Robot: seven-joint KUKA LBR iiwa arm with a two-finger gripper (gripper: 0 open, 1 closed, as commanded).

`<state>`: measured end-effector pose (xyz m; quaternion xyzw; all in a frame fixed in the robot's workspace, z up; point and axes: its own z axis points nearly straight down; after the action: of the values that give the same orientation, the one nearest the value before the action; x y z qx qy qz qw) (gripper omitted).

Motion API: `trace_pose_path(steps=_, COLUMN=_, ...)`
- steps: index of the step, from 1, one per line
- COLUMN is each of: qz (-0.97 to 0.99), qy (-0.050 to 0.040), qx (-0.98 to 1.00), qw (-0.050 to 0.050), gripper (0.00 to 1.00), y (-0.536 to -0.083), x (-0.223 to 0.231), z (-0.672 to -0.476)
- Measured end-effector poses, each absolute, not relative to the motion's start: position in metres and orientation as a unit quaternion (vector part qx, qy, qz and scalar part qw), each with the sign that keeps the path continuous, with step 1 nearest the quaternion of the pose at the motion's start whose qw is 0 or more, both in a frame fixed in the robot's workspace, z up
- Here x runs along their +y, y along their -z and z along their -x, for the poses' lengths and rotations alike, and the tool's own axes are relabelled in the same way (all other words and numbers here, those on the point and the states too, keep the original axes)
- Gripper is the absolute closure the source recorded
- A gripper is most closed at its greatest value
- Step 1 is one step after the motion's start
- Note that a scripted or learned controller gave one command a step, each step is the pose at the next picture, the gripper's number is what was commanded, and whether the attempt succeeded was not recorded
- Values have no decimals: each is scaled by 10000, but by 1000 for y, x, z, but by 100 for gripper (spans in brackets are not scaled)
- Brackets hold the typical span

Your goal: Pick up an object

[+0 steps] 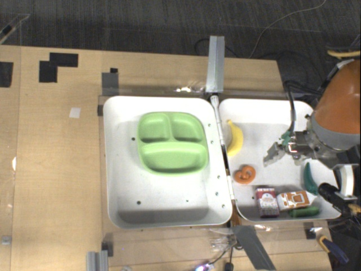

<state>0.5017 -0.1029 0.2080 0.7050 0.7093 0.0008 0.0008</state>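
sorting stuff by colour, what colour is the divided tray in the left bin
Light green. The divided tray shows clearly in the camera view, lying in the left bin.

Arm (pixel 338 109) cut off at the right edge; teal object (pixel 311 178) in the right bin's (pixel 259 114) right corner partly hidden behind it, unidentifiable

Bright, even overhead light, soft shadows, slightly soft focus throughout.

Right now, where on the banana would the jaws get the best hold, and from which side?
Probably mid-length on the banana, coming from above. It lies flat in the right bin, running along the wall next to the left bin, so close the jaws across its narrow width. The gripper hangs to its right.
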Motion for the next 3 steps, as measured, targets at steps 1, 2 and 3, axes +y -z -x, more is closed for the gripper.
trace_pose_path(steps=1, qz=-6796, qy=-66, qx=7335, qw=83, gripper=0, y=-92, x=-85, z=-533)
trace_pose_path(steps=2, qz=-6357, qy=-76, qx=7718, qw=104, gripper=0, y=-93, x=-89, z=-507)
trace_pose_path(steps=3, qz=-6228, qy=-80, qx=7823, qw=99, gripper=0, y=-93, x=-100, z=-495)
